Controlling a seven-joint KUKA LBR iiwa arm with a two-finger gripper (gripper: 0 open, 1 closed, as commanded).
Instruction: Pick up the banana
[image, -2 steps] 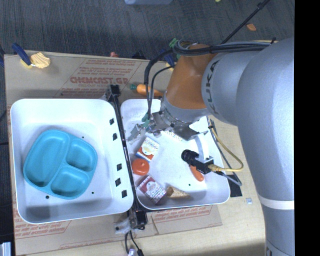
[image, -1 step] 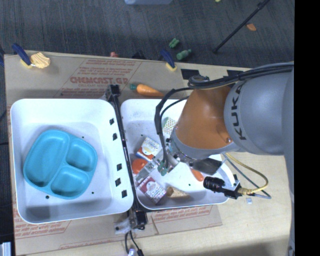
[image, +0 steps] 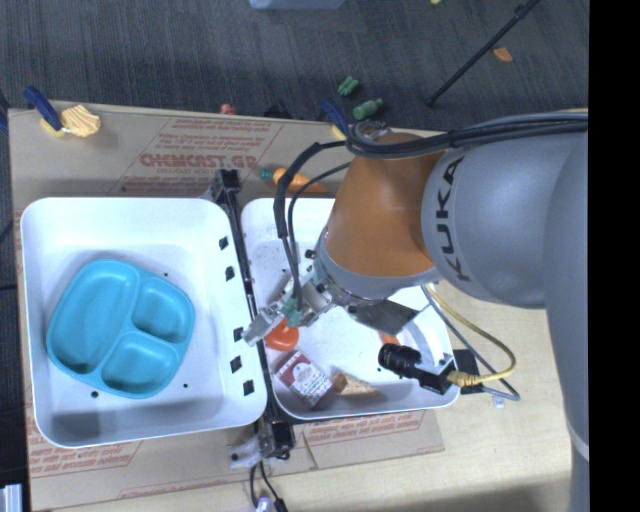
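Nearest your viewpoint is the grey arm (image: 500, 220), which reaches in from the right and covers much of the right bin (image: 265, 240). Working from the left: the left bin (image: 40, 215) holds one blue divided plate (image: 120, 325) and plays no part in this task. At the left side of the right bin, the gripper (image: 283, 318) sits low, just beside an orange-red item (image: 287, 337). Whether it is released or clenched cannot be determined, and no grasp is confirmed. Further right lie a red-brown packet (image: 303, 378) and a tan piece (image: 352, 385). Which item, if any, is the banana cannot be determined; it may lie under the arm. Treat the task as incomplete: grasp and lift remain outstanding.
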